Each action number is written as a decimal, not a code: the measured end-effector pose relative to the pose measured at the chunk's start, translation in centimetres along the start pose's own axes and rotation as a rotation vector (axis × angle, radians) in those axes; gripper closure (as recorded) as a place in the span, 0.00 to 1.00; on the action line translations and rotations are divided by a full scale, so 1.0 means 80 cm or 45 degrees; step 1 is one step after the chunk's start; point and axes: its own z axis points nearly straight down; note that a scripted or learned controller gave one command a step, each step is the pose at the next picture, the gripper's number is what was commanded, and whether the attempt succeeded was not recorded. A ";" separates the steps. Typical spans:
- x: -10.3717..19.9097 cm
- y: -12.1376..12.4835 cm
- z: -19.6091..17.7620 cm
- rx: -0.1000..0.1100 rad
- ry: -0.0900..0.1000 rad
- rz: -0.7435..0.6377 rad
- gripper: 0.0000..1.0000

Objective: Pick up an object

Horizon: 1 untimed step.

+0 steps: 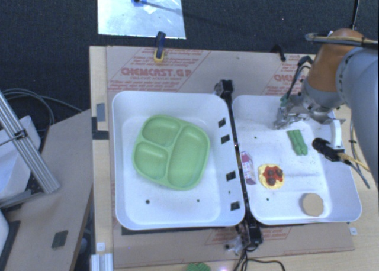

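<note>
In the right bin [349,205] I noted the claw [286,116] low at the far side; whether it was released or clenched I could not tell. The green bean toy [297,142] lay just nearward of it, long axis running roughly away-to-near.

Right bin holds four loose items. Green bean-pod toy [297,142] lies flat, upper centre, long axis slightly tilted. Yellow pizza slice with red toppings [271,176] mid-bin. Round tan cookie [312,204] near front-right corner. Small red-and-white packet [247,167] beside left wall.
</note>
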 end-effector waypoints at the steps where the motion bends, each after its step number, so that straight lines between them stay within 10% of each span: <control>1: -0.005 -0.003 -0.001 0.002 -0.001 0.007 0.00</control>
